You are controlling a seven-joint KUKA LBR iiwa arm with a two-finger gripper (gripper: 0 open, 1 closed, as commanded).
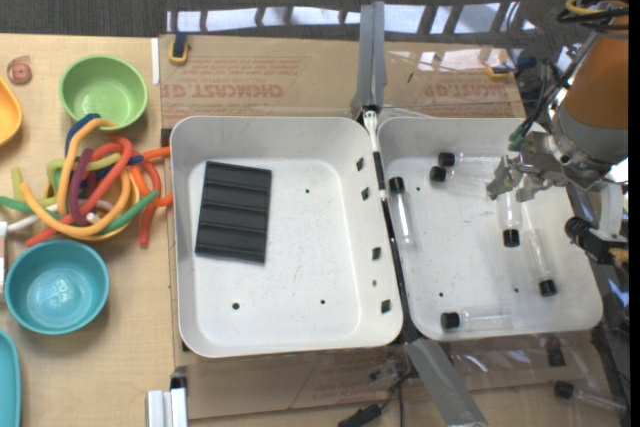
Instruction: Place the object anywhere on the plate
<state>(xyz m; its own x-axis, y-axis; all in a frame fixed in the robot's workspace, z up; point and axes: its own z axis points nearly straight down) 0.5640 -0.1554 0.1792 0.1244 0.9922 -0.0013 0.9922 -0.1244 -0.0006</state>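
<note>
A black ridged plate (pixel 233 211) lies flat in the left part of the left bin (pixel 290 335). Several clear tubes with black caps lie scattered in the right bin (pixel 470 245): one near the divider (pixel 402 213), one along the front wall (pixel 476 320), one at the right (pixel 541 263). My gripper (pixel 512 187) hangs over the upper right of the right bin, its fingers spread apart and nothing visibly between them. Just below it lies another tube with its cap (pixel 511 237) toward the front.
Left of the bins, on the wooden bench, are a green bowl (pixel 104 92), a teal bowl (pixel 57 286) and a tangle of coloured cords (pixel 95 185). Cardboard (pixel 270 80) lies behind the bins. A metal bar (pixel 372 55) rises at the divider.
</note>
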